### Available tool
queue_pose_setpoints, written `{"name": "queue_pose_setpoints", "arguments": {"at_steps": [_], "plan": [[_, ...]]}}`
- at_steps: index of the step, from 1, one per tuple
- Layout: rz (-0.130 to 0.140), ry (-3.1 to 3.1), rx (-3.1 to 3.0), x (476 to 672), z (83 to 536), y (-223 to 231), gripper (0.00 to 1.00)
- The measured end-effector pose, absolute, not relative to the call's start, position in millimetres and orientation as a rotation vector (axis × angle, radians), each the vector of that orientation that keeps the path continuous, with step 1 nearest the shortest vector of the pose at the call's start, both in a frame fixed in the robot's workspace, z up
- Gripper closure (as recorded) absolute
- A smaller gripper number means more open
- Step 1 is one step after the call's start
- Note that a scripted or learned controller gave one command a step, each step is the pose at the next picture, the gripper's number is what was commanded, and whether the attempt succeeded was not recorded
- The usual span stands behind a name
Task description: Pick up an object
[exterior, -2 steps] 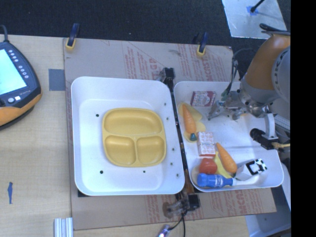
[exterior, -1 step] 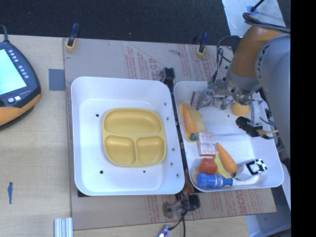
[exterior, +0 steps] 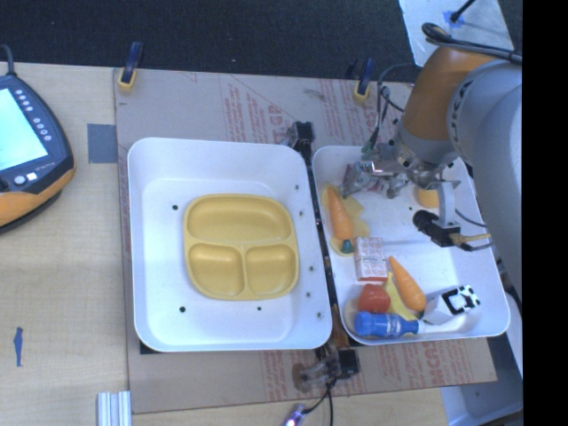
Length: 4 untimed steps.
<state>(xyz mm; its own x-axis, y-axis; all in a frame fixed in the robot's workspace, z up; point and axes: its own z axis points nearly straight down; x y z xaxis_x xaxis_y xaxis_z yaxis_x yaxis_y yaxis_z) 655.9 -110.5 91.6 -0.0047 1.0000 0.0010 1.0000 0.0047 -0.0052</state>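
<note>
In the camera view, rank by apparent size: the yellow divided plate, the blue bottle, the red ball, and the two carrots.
1. yellow divided plate, by far the largest
2. the two carrots, upper carrot and lower carrot, too alike to separate
3. blue bottle, slightly shorter
4. red ball, smallest

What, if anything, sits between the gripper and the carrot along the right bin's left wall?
Nothing visible does. The gripper hangs at the far end of the right bin, just right of that carrot's far tip, with bare bin floor between them.
</note>
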Motion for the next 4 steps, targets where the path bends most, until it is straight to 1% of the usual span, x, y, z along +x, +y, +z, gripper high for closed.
{"name": "queue_pose_setpoints", "arguments": {"at_steps": [2, 4], "plan": [[0.007, -2.222, -2.211, 655.7, 91.6, -95.3, 0.00], [0.007, -2.223, -2.210, 655.7, 91.6, -95.2, 0.00]]}}
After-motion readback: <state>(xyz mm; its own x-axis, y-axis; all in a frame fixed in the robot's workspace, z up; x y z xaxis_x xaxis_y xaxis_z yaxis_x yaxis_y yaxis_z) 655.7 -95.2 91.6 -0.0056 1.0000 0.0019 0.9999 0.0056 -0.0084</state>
